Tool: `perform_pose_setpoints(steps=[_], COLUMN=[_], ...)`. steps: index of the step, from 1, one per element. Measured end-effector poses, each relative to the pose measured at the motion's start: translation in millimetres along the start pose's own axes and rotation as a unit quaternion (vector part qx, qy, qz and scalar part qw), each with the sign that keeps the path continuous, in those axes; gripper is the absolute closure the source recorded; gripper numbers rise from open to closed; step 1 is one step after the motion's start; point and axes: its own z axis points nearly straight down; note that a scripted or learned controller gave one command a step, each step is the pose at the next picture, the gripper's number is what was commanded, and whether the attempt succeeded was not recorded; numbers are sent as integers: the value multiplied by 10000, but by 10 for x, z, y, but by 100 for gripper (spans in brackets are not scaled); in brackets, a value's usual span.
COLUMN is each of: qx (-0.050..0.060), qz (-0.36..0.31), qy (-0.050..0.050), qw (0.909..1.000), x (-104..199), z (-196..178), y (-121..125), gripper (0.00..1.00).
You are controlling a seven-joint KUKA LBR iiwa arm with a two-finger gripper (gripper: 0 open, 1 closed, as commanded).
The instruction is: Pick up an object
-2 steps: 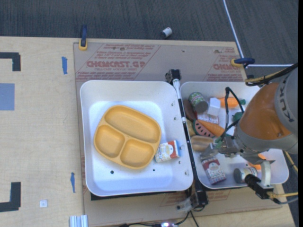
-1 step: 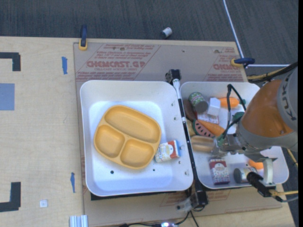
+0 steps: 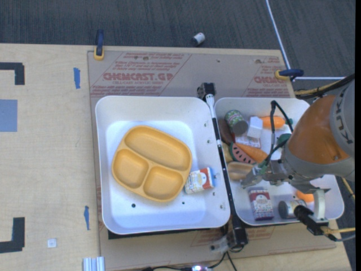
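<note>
Nearest you, the small carton [image 3: 260, 203] looks light and crushable; grip its long sides gently, though you cannot tell the gripper [image 3: 265, 174] jaw state.

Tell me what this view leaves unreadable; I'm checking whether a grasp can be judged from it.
- Gripper, camera view: too small and blurred against the clutter to read.
- Right bin: the arm covers much of its right half.
- Small carton beside the yellow tray: print too small to read.
- Red packet: label blurred.

light: bright, even, from above | shadows: soft, short | glare: left white bin [image 3: 107, 123] floor washed out | focus: slightly soft overall
</note>
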Motion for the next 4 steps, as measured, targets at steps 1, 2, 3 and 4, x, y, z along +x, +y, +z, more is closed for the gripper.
perform_pose_setpoints(steps=[1, 2, 3, 4], qx=[-24, -22, -47, -46], qz=[-1, -2, -5, -4], qy=[-7, -7, -14, -13], qw=[10000, 10000, 10000, 10000], x=[-1, -1, -3, -3], z=[-102, -101, -203, -202], y=[18, 17, 36, 35], gripper=[100, 0, 100, 0])
